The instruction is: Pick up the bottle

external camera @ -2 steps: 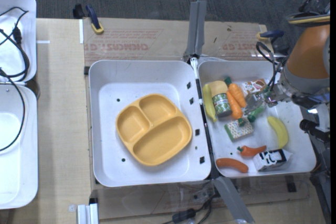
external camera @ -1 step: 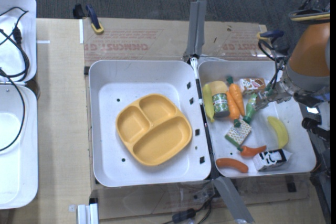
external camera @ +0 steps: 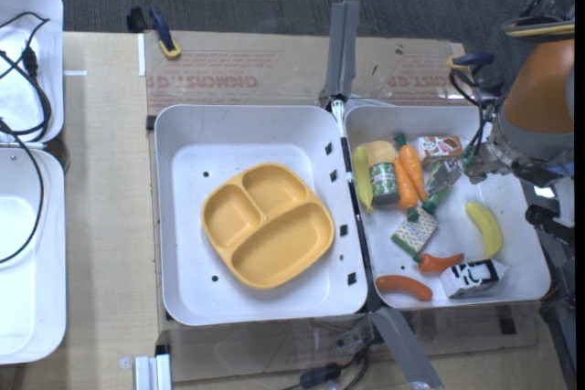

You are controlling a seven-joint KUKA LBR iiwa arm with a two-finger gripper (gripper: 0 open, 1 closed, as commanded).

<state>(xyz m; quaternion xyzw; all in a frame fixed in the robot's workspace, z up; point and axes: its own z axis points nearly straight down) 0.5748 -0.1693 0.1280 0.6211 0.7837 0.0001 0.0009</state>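
Note:
The bottle (external camera: 384,181) lies in the right bin (external camera: 535,288) near its left wall; it is yellowish with a green label. An orange carrot (external camera: 411,173) rests against its right side. My gripper (external camera: 442,184) hangs over the middle of the right bin, just right of the carrot and a short way from the bottle. The grey arm with its orange band (external camera: 539,91) reaches in from the right. Nothing shows between the gripper and the bottle but the carrot.
Around the gripper lie a snack packet (external camera: 439,146), a checkered box (external camera: 416,233), a yellow banana (external camera: 484,228), a small carrot (external camera: 439,262), a red sausage (external camera: 404,288) and a black-and-white carton (external camera: 473,277). A yellow divided plate (external camera: 270,224) sits in the left bin (external camera: 174,196).

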